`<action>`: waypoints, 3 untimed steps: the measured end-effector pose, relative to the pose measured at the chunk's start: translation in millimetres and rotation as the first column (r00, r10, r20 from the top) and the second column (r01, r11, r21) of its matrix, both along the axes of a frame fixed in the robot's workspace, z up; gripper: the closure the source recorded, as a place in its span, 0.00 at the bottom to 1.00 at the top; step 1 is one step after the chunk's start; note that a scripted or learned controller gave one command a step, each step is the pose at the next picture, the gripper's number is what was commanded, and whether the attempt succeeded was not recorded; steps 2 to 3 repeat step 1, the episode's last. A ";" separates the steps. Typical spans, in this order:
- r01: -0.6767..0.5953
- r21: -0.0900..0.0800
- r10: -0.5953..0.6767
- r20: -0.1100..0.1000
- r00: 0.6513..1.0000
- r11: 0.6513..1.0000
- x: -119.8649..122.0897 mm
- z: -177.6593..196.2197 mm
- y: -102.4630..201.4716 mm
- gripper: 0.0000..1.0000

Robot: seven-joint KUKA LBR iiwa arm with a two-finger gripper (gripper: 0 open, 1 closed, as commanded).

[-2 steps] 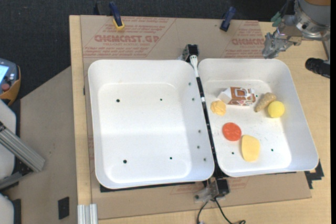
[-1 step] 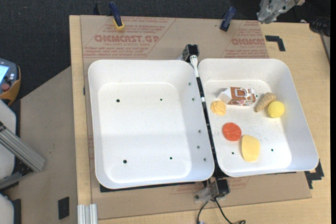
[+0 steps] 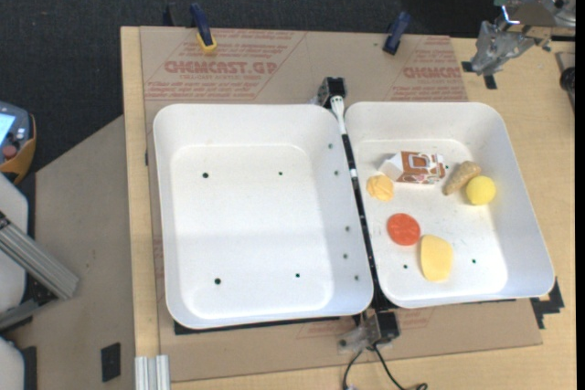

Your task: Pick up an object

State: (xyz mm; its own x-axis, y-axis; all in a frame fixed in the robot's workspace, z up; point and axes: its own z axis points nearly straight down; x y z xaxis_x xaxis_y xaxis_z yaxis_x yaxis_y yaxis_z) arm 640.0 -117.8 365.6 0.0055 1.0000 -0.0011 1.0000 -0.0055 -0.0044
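Bench board (image 3: 274, 59) carries both bins, brown margin showing on all sides. Left bin (image 3: 183, 196): floor bare apart from four small dark holes, so full open room wall to wall. Right bin (image 3: 512, 224): all objects sit in its middle band; the far strip under the back rim and the near-right corner are free floor. The two bins touch along the centre seam, clipped at both ends.

Gripper (image 3: 494, 48) is top right, over the board beyond the right bin's back rim, well apart from every object. Fingers too small and dark here, can't tell their spread.

Objects, large to small:
- white/brown packet (image 3: 417, 167), centre-back
- yellow oval (image 3: 437, 258), nearest the front rim
- red disc (image 3: 404, 228), just beside the oval
- yellow ball (image 3: 480, 189), touching the tan piece (image 3: 460, 177)
- orange lump (image 3: 380, 188), closest to the seam wall
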 end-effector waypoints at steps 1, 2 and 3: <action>0.000 -0.001 0.000 0.002 1.000 1.000 -1.6 -14.2 -44.7 1.00; 0.000 -0.001 0.000 0.002 1.000 1.000 -1.6 -14.2 -44.7 1.00; 0.000 -0.001 0.000 0.002 1.000 1.000 -1.6 -14.2 -44.7 1.00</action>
